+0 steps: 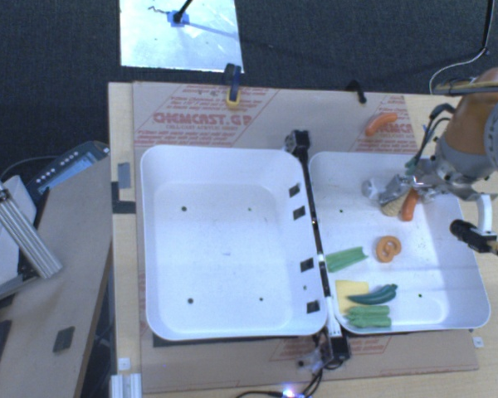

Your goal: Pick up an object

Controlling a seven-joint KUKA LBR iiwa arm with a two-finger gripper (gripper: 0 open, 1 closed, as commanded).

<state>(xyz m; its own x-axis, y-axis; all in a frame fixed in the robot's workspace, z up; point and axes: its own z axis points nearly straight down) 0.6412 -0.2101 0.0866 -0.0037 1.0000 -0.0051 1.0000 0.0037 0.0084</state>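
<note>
One orange carrot (408, 206) lies in the right bin (456, 305) near its back edge, touching the gripper (392, 194), whose grip state I cannot tell, so a glancing close could nudge it against the small tan piece (390, 210) and miss.

1. Behind the counter (124, 222) you see a shiny metal sheet (178, 21) lying on dark carpet (50, 56).
2. Under the bins lies a cardboard sheet (199, 116) with red printed lettering, held at its far edge by a yellow-and-black clamp (231, 88).
3. An orange sausage-shaped toy (381, 123) lies on the cardboard, outside the bins, near the far right corner.
4. To your left, a grey device (66, 166) with a row of buttons sits beside a slanted aluminium rail (17, 226).
5. A small dark square (64, 339) rests on the lower left surface.
</note>
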